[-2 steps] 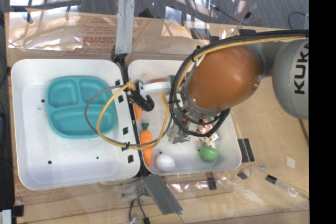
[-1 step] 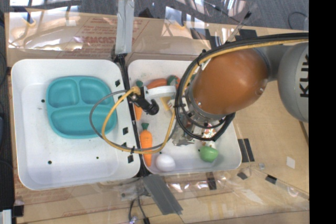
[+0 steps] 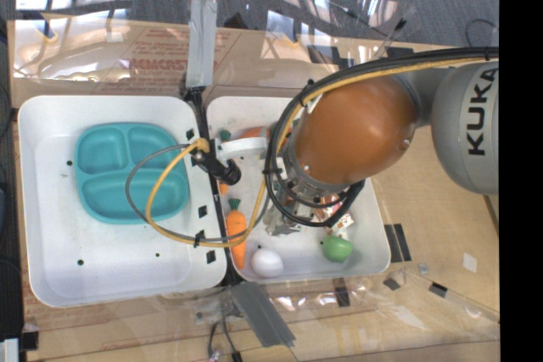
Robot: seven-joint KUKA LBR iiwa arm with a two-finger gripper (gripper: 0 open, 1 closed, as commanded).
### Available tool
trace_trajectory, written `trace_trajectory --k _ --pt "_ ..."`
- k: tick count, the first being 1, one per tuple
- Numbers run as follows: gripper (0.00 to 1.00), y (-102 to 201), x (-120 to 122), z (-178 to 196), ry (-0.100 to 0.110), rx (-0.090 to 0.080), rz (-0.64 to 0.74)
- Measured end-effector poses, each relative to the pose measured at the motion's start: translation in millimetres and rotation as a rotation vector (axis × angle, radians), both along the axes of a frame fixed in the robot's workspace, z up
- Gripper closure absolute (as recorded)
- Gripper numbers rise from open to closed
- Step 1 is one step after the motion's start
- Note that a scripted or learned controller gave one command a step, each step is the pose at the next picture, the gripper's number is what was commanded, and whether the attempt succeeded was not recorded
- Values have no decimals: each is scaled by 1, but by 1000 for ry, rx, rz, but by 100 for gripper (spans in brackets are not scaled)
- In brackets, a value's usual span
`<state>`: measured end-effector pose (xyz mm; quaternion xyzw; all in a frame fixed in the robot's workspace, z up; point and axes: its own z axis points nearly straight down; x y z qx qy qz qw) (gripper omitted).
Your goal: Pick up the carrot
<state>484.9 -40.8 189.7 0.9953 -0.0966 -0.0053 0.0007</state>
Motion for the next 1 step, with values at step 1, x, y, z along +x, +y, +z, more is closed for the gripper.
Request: trace_trajectory --k 1 --pt "100 -41 4 133 -19 1 -84"
